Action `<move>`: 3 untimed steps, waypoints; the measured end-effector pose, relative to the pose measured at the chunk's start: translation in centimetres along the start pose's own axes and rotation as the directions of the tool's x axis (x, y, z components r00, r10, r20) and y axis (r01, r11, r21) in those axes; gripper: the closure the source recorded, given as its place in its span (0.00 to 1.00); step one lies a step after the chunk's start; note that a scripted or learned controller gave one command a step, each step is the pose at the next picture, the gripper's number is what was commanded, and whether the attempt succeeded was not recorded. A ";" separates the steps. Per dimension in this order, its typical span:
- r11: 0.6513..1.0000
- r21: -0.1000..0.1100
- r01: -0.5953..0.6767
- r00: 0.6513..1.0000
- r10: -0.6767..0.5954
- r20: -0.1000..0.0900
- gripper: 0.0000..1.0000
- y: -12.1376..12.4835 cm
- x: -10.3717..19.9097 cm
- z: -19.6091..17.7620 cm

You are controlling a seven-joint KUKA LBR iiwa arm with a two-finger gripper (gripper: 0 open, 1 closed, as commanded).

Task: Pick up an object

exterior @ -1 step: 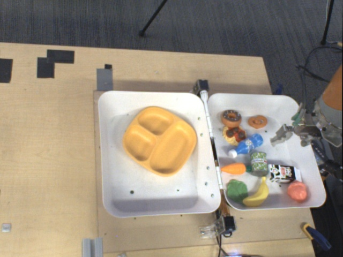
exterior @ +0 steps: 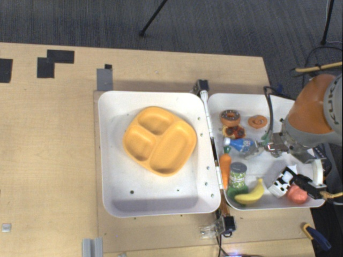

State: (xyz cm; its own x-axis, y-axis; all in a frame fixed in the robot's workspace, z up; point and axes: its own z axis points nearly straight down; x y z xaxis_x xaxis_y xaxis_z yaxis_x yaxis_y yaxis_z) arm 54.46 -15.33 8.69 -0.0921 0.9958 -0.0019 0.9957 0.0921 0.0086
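My gripper (exterior: pixel 271 143) hangs low over the middle of the right bin (exterior: pixel 273 101), just right of a blue and white bottle (exterior: pixel 240 145) lying on its side. The grey arm with its orange band (exterior: pixel 313 110) comes in from the right and covers the bin's right part. Around it lie a chocolate doughnut (exterior: pixel 230 115), an orange disc (exterior: pixel 258 122), a small red item (exterior: pixel 233 132), a carrot (exterior: pixel 225 167), a green jar (exterior: pixel 237 176), a banana (exterior: pixel 250 195), a black and white piece (exterior: pixel 282 181) and a pink-red fruit (exterior: pixel 297 195).
The left bin (exterior: pixel 115 197) holds a yellow divided plate (exterior: pixel 159 140) at its centre. A metal divider (exterior: pixel 210 138) runs between the two bins. Bare wooden bench (exterior: pixel 48 159) stretches to the left, and cables hang at the right edge.
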 end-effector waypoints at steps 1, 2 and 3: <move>0.992 0.000 0.126 0.992 -0.126 0.001 0.00 -6.0 -4.8 -0.1; 0.992 -0.004 0.126 0.992 -0.126 0.003 1.00 -5.8 -4.8 -1.2; 0.992 -0.004 0.127 0.992 -0.127 0.002 0.00 -5.8 -4.8 -1.2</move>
State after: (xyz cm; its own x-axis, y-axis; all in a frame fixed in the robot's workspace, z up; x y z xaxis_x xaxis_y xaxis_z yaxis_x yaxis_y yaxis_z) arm 49.15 -20.62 9.81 -0.2178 0.9760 -0.0052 0.9759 0.2178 0.0119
